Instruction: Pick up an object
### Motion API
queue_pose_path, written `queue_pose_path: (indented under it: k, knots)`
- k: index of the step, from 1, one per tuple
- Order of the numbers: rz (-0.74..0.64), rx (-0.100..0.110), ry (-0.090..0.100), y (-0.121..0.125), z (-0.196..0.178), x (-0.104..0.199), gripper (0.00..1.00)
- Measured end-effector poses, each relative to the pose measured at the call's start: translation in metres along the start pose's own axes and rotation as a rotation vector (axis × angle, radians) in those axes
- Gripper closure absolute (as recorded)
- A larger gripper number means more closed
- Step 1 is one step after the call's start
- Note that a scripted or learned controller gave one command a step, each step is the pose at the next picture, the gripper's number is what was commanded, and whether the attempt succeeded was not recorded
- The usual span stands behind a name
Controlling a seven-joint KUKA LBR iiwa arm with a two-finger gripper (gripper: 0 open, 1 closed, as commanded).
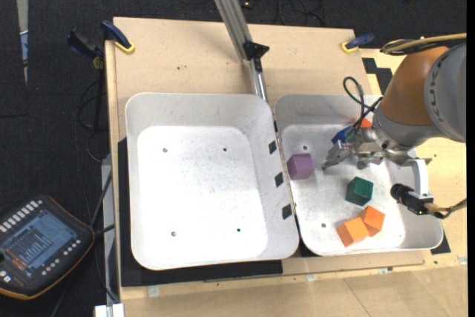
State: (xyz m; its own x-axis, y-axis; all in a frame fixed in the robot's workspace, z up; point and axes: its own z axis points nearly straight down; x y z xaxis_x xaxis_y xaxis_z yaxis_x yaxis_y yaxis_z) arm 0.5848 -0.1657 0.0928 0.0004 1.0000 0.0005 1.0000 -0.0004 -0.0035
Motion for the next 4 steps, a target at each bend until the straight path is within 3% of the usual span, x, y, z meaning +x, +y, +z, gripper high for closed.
queue_pose_path:
  k: [1, 4]
  knots:
    - [0.001, -0.006, -0.001, 0.001, -0.013, 0.0, 1.0]
    - [-0.004, -0.011, -0.003, 0.015, -0.174, -0.002, 1.0]
